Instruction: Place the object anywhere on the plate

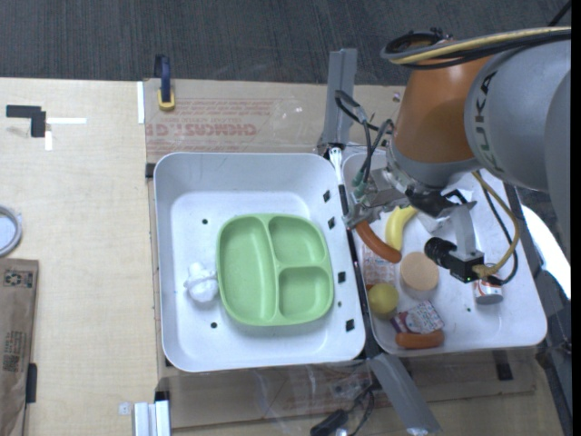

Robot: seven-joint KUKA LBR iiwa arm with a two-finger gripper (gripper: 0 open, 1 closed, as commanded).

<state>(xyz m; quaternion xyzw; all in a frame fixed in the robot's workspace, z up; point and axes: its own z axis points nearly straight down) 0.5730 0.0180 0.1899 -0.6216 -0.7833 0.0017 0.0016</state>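
Bench (82,198), far left: a clear ring at the edge (7,232), with brown cardboard (18,312) below it.

Left bin (168,262): a white crumpled lump (201,282) lies on the floor, touching or just beside the plate's left rim. The plate (245,271) sits mid-bin. It's pale green, a rounded rectangle with three compartments: one long one on the left and two smaller ones stacked on the right. Nothing is on it.

The gripper (360,203) hangs at the divider between the bins, over the right bin's left edge. Claw state: cannot tell, cables and wrist hardware hide it. Nothing visibly held.

Right bin (517,321): which item is the target isn't evident. Closest to the gripper are:
- a sausage (378,243), orange-red and glossy, lying diagonally just below the gripper
- a banana (398,226), yellow and curved, beside the sausage's upper right

Neither is on the plate; both are in the right bin.

Below them are a yellow lemon (382,298), a tan cylinder (419,273) standing upright, a white-red packet (422,317), and a second sausage (419,339) at the near wall. A small red-silver item (488,289) sits further right.

The arm (490,89) covers the bin's upper right.
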